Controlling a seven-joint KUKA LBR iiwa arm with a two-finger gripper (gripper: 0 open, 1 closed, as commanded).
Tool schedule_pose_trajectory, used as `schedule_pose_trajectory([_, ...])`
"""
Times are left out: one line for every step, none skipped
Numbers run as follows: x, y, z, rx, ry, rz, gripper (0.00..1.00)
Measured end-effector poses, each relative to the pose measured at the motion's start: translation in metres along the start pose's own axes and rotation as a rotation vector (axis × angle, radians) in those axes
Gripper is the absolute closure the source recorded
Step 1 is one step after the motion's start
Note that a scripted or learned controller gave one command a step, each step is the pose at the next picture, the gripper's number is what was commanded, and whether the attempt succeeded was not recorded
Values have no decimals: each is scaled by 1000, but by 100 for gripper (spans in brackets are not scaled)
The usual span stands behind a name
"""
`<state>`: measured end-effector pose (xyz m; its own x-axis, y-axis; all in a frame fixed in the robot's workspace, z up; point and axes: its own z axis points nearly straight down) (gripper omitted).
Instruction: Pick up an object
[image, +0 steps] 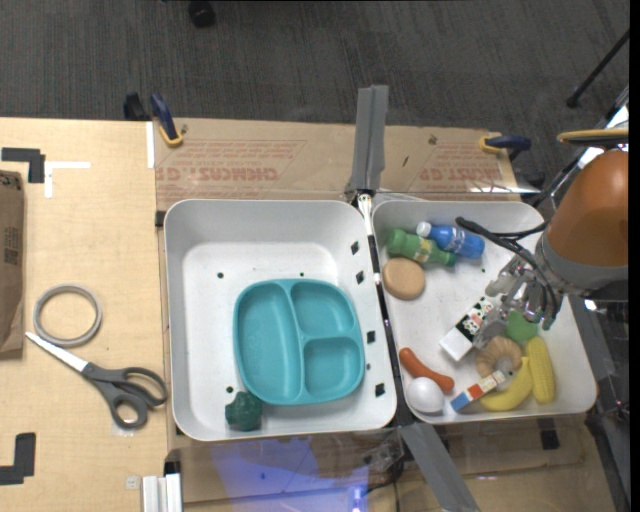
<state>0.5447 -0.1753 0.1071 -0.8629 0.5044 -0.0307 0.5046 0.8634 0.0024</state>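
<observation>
- We see two white bins side by side: the left bin (190, 300) and the right bin (570, 395).
- The arm (592, 215) reaches in from the right, its orange band over the right bin's right edge, wrist angled down and to the left.
- The gripper (522, 297) hangs low over the right bin's right half, just above a green object (521, 329); we cannot tell how its fingers stand or whether anything sits between them.
- One teal divided plate (298, 340) with three compartments lies in the left bin, and one dark green lump (243, 411) sits at its near left corner.
- The right bin holds the task's choices: one green bottle (415, 247) and one blue bottle (455, 240) at the far side, one tan round piece (404, 279), one banana (512, 390), one corn cob (541, 368), one red sausage (424, 366), one white egg (424, 395), one black-and-white block (467, 330).
- On the bench to the left lie one pair of scissors (105, 378) and one tape ring (67, 314).
</observation>
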Motion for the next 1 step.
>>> schedule_pose_trajectory([-71, -5, 2, -6, 6, -147, 0])
